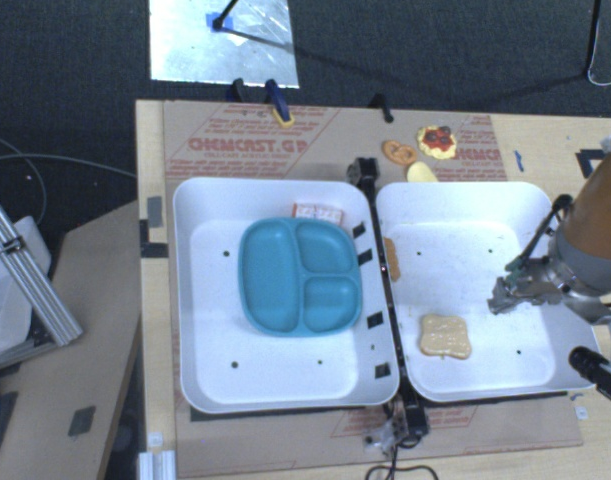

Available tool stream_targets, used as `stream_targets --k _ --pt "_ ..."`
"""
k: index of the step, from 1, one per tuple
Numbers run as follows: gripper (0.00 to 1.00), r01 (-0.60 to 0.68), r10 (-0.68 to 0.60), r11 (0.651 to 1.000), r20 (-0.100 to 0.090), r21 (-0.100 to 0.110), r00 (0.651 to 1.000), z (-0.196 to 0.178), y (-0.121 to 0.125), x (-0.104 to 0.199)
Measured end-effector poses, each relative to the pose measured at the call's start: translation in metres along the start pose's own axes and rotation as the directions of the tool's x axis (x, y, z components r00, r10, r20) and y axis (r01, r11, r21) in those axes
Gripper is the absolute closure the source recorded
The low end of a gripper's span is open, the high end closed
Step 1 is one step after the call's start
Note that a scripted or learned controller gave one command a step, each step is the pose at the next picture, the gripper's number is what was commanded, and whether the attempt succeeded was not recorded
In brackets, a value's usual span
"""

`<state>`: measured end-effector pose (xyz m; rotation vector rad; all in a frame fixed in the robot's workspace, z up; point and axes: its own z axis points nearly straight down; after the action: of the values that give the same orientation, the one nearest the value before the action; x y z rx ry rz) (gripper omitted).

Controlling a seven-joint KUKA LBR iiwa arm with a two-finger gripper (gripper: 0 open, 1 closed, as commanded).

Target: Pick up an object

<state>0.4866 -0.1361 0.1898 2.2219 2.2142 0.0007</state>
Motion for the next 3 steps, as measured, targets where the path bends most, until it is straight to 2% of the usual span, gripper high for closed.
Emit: stream_targets --k 1,2,3 --pt "1.0 0.01 -0.01 1.0 -0.004 0.003 1.0 0.046 0.032 0.037" --pt "1.0 0.008 -0.008 1.0 -0.003 -0.003 1.0 -0.035 0.0 0.045" --pt "1.0 0.019 -0.019 1.0 -0.008 0.006 1.0 0.007 -0.001 0.163"
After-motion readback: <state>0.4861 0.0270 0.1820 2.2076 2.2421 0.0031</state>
